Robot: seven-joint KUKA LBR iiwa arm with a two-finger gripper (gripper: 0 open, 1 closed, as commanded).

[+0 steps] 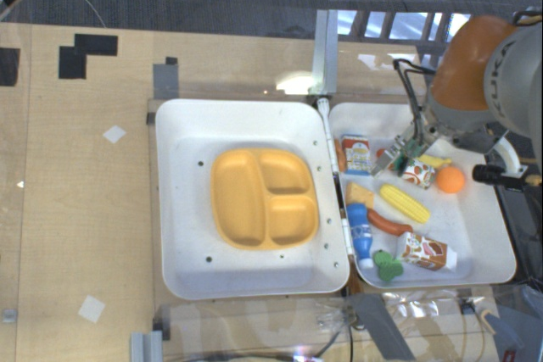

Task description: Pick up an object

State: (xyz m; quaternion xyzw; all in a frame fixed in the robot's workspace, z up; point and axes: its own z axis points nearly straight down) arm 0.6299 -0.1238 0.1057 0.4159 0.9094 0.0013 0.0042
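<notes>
From my remote seat, the left bin (170, 182) holds a stiff yellow tray (263, 197). In the right bin (501, 258), the light, rigid toy corn (404, 203) lies mid-bin; I'd grip across its middle. My pincer (405, 153) hovers just above; I cannot tell its opening.

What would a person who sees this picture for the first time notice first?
The big yellow divided tray would draw the eye first; it lies alone in the middle of the left bin. Next comes the crowd of small toy foods in the right bin, among them a corn cob and an orange ball. The grey arm with its orange band reaches over that bin's upper right.
</notes>
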